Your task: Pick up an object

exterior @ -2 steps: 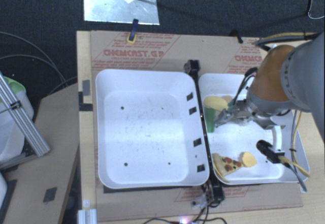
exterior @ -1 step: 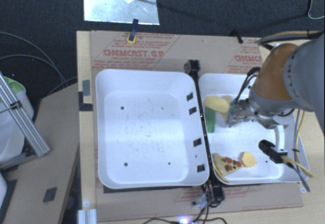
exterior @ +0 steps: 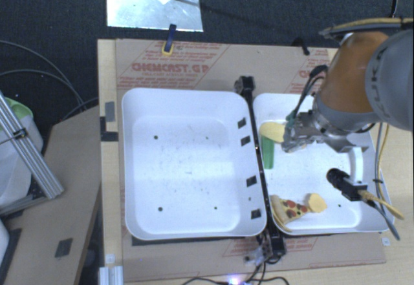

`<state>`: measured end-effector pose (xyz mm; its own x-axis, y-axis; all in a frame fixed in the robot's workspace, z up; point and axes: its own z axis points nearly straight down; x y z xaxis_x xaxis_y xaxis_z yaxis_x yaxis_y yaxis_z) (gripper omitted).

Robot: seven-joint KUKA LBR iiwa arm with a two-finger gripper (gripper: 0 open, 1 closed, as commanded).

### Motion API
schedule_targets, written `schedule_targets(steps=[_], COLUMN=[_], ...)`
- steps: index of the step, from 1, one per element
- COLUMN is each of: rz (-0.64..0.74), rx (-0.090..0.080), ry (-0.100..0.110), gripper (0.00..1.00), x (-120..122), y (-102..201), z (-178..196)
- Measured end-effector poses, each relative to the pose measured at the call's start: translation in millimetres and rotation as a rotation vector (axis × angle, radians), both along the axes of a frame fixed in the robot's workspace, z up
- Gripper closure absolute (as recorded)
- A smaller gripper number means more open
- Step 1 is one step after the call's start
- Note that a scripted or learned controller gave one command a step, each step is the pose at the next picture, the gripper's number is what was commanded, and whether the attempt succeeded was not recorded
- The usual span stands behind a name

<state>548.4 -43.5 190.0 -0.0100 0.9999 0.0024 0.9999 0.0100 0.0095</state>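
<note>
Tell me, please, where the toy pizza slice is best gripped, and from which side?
Grip the toy pizza slice across its straight edges near the narrow end that points at the yellow chunk, coming straight down. It lies flat in the near corner of the right bin, wide end against the wall, so a sideways approach likely lacks room.
</note>
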Motion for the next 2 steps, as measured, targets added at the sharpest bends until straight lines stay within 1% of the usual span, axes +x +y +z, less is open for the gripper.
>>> schedule_targets(steps=[1, 2], rz=[-0.009, 0.0], rx=[-0.002, 0.0], ry=[0.01, 0.004], gripper=[1.0, 1.0], x=[-38, -62], y=[-4, 51], z=[-6, 55])
